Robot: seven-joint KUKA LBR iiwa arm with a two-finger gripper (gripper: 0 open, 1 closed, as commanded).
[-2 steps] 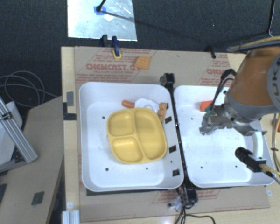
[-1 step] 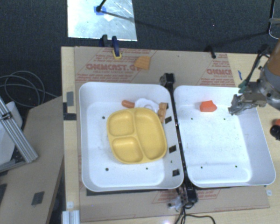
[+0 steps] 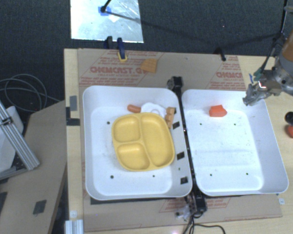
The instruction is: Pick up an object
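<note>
Gripper (image 3: pixel 250 97) first, as the fixed overhead camera shows it: the two-finger tool at the end of the grey arm (image 3: pixel 289 72) hangs over the far right corner of the right-hand shallow white bin (image 3: pixel 263 179), and at this size I cannot tell how far it is open, or whether it has hold of anything. The nearest candidate is a small orange wedge-shaped block (image 3: pixel 218 111), which lies on the floor of that same bin near its far wall, apart from the tool and to its left in the view. Trouble could come from that offset — a straight descent from where the tool hangs would likely meet bare bin floor or the bin's rim rather than the block. The block's sloped faces may also let it slip out sideways if it is pinched off-centre. In the left-hand shallow white bin (image 3: pixel 95 130), a yellow three-compartment plastic tray (image 3: pixel 142 141) covers part of a white item (image 3: pixel 154 108), with a small orange sausage-shaped piece (image 3: pixel 134 108) and a small tan block (image 3: pixel 170 114) just beside the tray's far edge — crowded targets, where a reach might catch the tray's lip or nudge a neighbour instead.
</note>
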